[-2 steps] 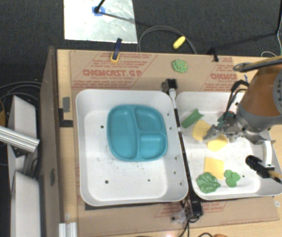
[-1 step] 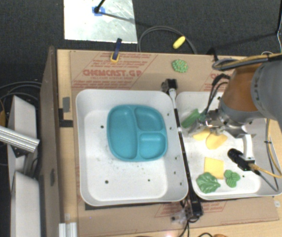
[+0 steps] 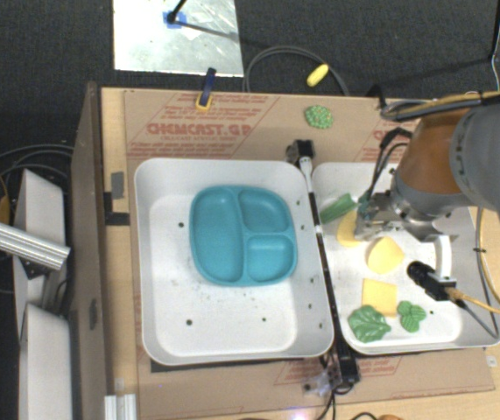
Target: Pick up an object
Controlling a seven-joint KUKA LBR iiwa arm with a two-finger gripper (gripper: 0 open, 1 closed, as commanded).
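Gripper (image 3: 374, 220): low in the right bin (image 3: 468, 335), over the yellow pieces; whether it grips anything I cannot tell.
Likely target: the yellow piece (image 3: 348, 230) beside the green stick (image 3: 337, 206), pale and smooth (partly under the wrist).
Other items: yellow lump (image 3: 384, 255), yellow block (image 3: 379, 295), green leaves (image 3: 369, 323).
Left bin (image 3: 166, 339): holds a blue divided plate (image 3: 242, 235), apart from the work.

Teal divided plate (image 3: 242, 235) in white left bin (image 3: 164, 322); yellow pieces (image 3: 381, 294), green leaf toys (image 3: 369, 324) in white right bin (image 3: 468, 326).
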